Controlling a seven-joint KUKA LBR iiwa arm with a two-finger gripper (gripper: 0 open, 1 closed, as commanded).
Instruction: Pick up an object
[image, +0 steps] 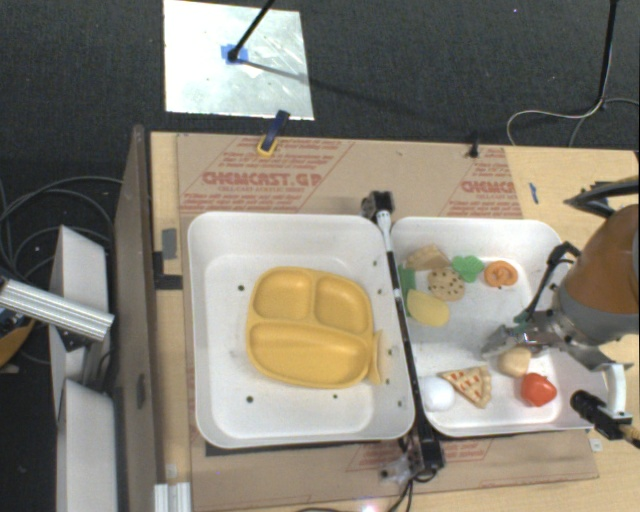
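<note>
The right bin (540, 238) holds several toy foods. At its far side lie a chocolate-chip cookie (446, 284), a tan piece (427, 258), a green piece (467, 267) and an orange slice (500, 273). A yellow piece (429, 310) lies near the left wall. Along the near side sit a white egg (438, 392), a pizza slice (469, 384), a red tomato (538, 389) and a pale round piece (516, 362). My gripper (517, 342) hangs low at the bin's right side, just above the pale round piece and beside the tomato. The arm's orange band (606, 262) hides part of the bin's right edge.
The left bin (225, 250) holds a yellow divided tray (305, 327). A ridge (397, 300) separates the two bins. A cardboard sheet (330, 170) lies beneath them, and cables run along the bench's right and left edges.
</note>
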